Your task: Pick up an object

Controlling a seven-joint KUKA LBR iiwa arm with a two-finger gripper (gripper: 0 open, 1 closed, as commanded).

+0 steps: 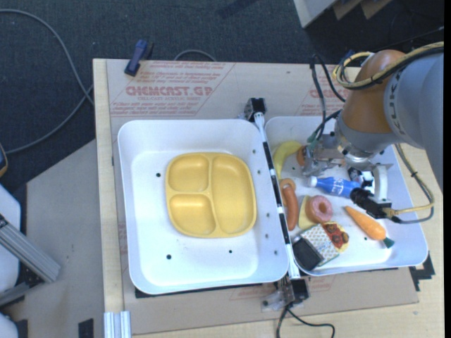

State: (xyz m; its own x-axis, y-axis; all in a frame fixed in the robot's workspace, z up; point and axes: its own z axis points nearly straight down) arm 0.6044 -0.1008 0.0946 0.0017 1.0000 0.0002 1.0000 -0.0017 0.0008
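The counter bears two white bins. The left bin carries a yellow divided plate at its centre, lying flat with its compartments up and nothing in them. The toys are crowded in the right bin, so that is where a pick can be made. Taking that bin as a clock face, the gripper hangs at about eleven o'clock, low over the pile; whether it is spread or closed I cannot tell, and nothing is seen held in it. Just below it lies a blue tube, probably the target. A yellow banana sits at ten, a hot dog at nine, a doughnut near centre, and a carrot at four.
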